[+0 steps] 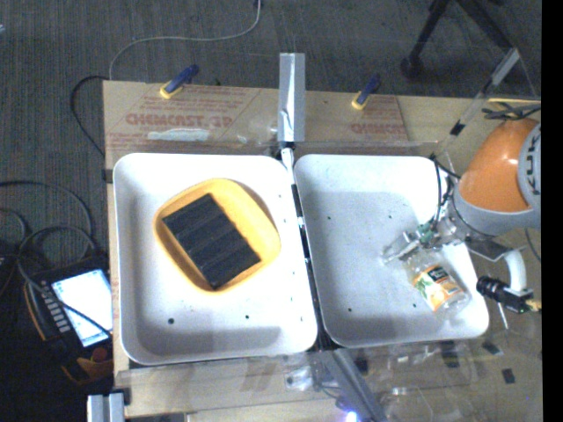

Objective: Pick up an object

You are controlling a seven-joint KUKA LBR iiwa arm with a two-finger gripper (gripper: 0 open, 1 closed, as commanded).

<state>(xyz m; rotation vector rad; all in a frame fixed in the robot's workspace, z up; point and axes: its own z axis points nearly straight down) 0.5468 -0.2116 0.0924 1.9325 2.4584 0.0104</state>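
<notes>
In the left bin lies a yellow dish, and a black ridged block rests in it. A small clear packet with an orange and green label lies in the right bin, near its right wall. My gripper hangs low over the right bin, just above and left of the packet and close to its upper end. The orange band of the arm rises behind it at the right edge. Whether the gripper touches the packet is unclear.
A metal bar stands at the back where the two bins meet. Two blue and yellow clamps hold the board behind the bins. A tablet and cables lie on the floor to the left.
</notes>
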